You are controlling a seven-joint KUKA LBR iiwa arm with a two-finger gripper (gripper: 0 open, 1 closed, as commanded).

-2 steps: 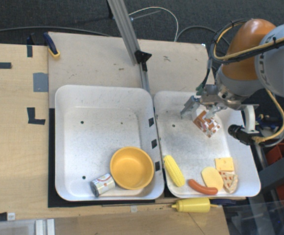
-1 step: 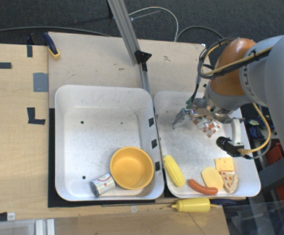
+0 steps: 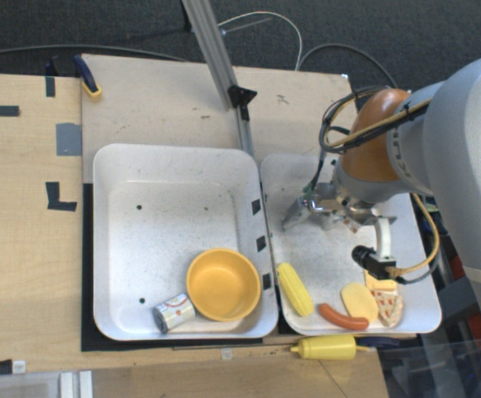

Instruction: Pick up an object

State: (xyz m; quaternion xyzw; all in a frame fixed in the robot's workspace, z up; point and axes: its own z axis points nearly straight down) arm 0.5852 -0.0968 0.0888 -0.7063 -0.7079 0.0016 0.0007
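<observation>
Two white bins sit side by side on the desk (image 3: pixel 166 98), and the right bin (image 3: pixel 286 172) is the landmark for all places below. The grey arm (image 3: pixel 452 139) with its orange band (image 3: pixel 373 135) reaches over this bin, and the tool (image 3: pixel 303 210) hangs above the bin's upper left part, over bare floor. How the tool stands, spread or pressed together, I cannot tell, because it is small and partly hidden by the wrist. Nothing is seen held in it.

All the objects in the right bin lie along its near edge, well apart from the tool. The corn cob (image 3: pixel 294 288) is at the bin's near left corner, almost directly below the tool. The sausage (image 3: pixel 342 317) lies to the right of the corn, then the yellow slice (image 3: pixel 358 301) and the pizza piece (image 3: pixel 386 302) at the near right corner.

Just outside the near edge of the right bin a mustard bottle (image 3: pixel 327 347) lies on its side. In the left bin (image 3: pixel 112 222) a yellow bowl (image 3: pixel 222 283) and a small can (image 3: pixel 172 313) rest together.
</observation>
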